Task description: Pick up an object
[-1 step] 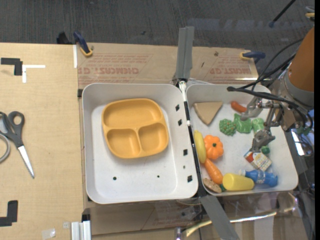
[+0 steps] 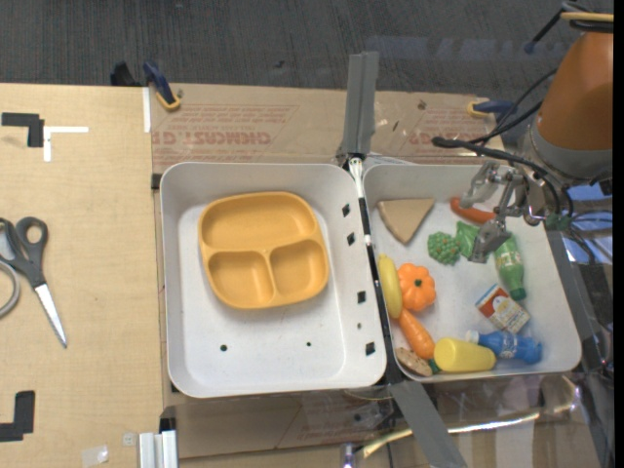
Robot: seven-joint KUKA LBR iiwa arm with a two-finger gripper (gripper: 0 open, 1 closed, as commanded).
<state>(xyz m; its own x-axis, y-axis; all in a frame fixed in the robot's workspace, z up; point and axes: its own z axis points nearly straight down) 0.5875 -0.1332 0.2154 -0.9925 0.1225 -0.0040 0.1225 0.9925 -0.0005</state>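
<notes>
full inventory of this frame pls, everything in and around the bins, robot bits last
left bin: 1, white, centre of bench
right bin: 1, white, beside it
divided plate: 1, yellow-orange, in left bin
wedge: 1, tan, right bin, far left corner
broccoli: 1, green, mid right bin
bottle: 1, green, right side of right bin
pumpkin: 1, orange, left side of right bin
carrot: 1, orange, below pumpkin
carton: 1, white and red, right bin
yellow cylinder: 1, near edge of right bin
blue toy: 1, beside cylinder
scissors: 1, grey, bench left
arm: 1, orange band, top right
pincer: 1, metal, above right bin near broccoli
</notes>
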